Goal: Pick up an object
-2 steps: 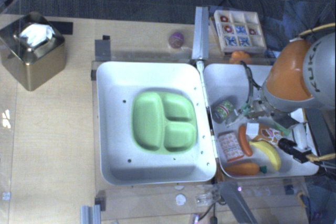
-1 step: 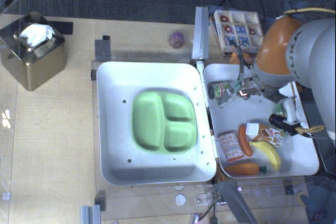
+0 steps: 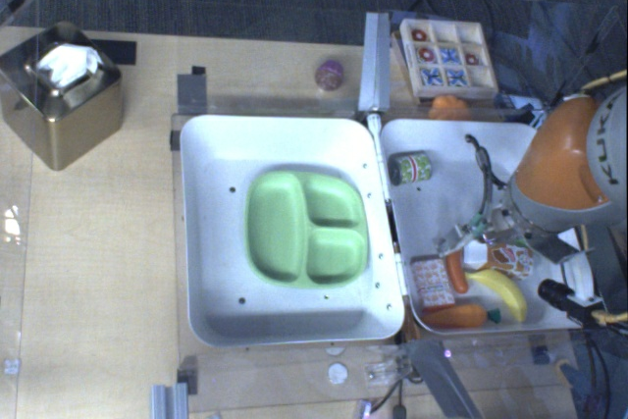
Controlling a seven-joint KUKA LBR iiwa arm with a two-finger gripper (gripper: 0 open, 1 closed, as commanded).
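The gripper is lowered just above the banana in the right bin; its grip state cannot be told.

Two bins side by side on the bench: left bin holding a divided tray at its middle, right bin holding a can near its far left corner. Clustered toward the right bin's near edge: a banana, a carrot in front, a small packet to the left. Behind the right bin, a tic-tac-toe board; far left on the bench, a box; behind the left bin, a small ball.
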